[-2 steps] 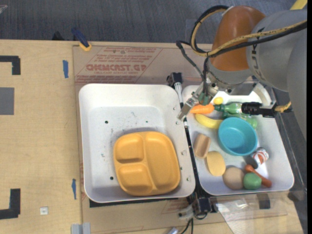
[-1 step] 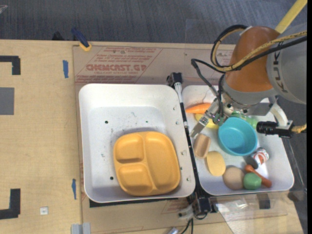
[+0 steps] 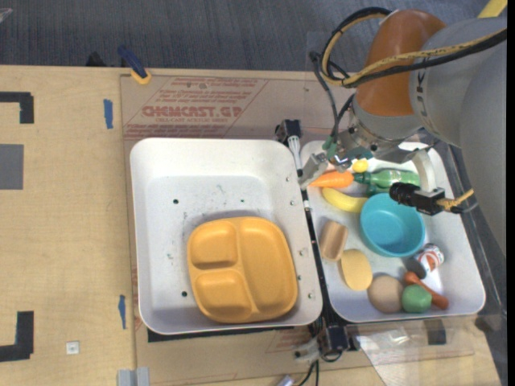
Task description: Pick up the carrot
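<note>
While the pincer (image 3: 328,158) hangs over the right bin's (image 3: 475,284) top-left corner, grip state unclear | carrot (image 3: 335,180) just below it, near the bin divider, touching banana (image 3: 344,200) | bowl (image 3: 392,225) close right

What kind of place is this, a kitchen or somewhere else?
Probably a robot lab, not a kitchen. A grey robot arm reaches over two white bins: the left bin holds a yellow divided plate, the right bin toy-like food such as a carrot and banana.
</note>
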`<state>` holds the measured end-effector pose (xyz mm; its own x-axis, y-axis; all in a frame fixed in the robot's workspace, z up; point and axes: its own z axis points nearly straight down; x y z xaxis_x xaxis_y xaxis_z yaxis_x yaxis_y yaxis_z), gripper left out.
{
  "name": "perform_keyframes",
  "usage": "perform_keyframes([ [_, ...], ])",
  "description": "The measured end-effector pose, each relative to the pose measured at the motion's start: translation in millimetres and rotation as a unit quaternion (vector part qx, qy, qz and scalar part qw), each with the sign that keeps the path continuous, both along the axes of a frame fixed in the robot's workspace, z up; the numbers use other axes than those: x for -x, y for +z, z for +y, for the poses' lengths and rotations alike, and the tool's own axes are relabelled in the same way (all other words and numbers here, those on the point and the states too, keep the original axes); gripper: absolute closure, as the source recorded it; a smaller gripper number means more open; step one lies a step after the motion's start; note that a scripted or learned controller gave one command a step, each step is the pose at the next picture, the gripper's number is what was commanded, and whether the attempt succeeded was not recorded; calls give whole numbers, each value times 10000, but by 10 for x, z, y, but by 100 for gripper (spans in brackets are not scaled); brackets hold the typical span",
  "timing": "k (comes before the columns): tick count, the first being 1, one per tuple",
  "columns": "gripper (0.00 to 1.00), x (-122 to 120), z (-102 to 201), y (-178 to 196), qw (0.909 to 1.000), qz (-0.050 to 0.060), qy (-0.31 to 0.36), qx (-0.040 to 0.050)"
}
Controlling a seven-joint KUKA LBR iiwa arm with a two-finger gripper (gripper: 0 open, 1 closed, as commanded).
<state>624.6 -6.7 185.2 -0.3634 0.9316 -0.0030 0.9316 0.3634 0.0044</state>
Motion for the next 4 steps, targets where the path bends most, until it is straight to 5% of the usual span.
perform_keyframes([
  [1,0,-112,-887,3,9978,3,-667,19],
  [2,0,-132,-886,-860,9950,-28,-995,-2],
  [3,0,692,-950,-953,9864,-28,-1644,-24],
  [4,0,262,-305,42,9682,-28,-2503,-37],
])
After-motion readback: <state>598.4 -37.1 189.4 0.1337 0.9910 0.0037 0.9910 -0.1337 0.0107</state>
